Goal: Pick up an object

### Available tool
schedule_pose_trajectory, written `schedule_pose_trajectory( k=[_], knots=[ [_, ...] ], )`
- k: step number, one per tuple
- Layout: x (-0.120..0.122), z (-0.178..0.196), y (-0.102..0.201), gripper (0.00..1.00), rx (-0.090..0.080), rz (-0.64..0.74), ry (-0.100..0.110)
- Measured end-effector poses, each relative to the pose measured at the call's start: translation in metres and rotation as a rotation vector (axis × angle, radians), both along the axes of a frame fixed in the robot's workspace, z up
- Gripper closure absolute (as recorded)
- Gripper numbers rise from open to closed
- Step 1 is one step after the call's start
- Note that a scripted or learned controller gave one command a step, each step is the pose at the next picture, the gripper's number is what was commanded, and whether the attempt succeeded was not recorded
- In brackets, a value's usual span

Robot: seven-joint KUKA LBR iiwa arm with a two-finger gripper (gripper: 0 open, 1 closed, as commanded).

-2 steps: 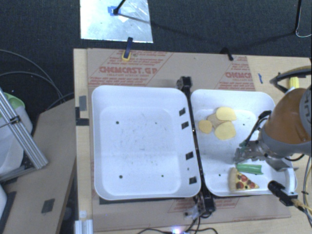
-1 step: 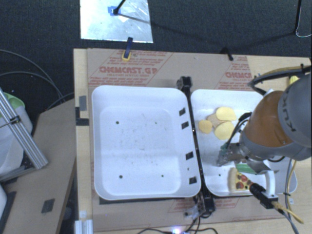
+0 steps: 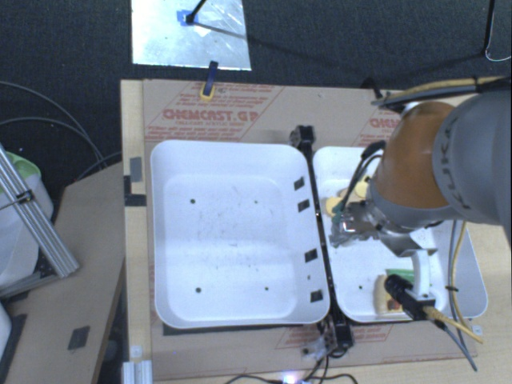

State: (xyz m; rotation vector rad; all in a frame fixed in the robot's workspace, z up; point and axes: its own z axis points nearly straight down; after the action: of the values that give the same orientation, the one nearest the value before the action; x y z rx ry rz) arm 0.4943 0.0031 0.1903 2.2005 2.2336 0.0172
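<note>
Fingers hidden beneath the wrist: grip state cannot be told. Gripper (image 3: 346, 229) low in right bin (image 3: 474, 290), near yellow object (image 3: 358, 190). Judgement: centre over one item before closing.

One camera hangs fixed above my bench (image 3: 240, 106), looking down at a slant. It takes in both white bins (image 3: 232, 230), and my arm (image 3: 448, 166) enters from its right.

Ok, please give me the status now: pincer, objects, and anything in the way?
Arm low over right bin. Pincer near its left wall. Yellow object partly hidden under the arm; more items at front. Left bin alongside.
</note>
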Motion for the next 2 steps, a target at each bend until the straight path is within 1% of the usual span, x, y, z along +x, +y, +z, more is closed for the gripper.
schedule_pose_trajectory(
  k=[1,2],
  knots=[
    [-0.006,0.179,0.036,1.00,0.001,-0.004,-0.008],
    [0.030,0.120,0.029,1.00,-0.004,-0.015,0.013]
  ],
)
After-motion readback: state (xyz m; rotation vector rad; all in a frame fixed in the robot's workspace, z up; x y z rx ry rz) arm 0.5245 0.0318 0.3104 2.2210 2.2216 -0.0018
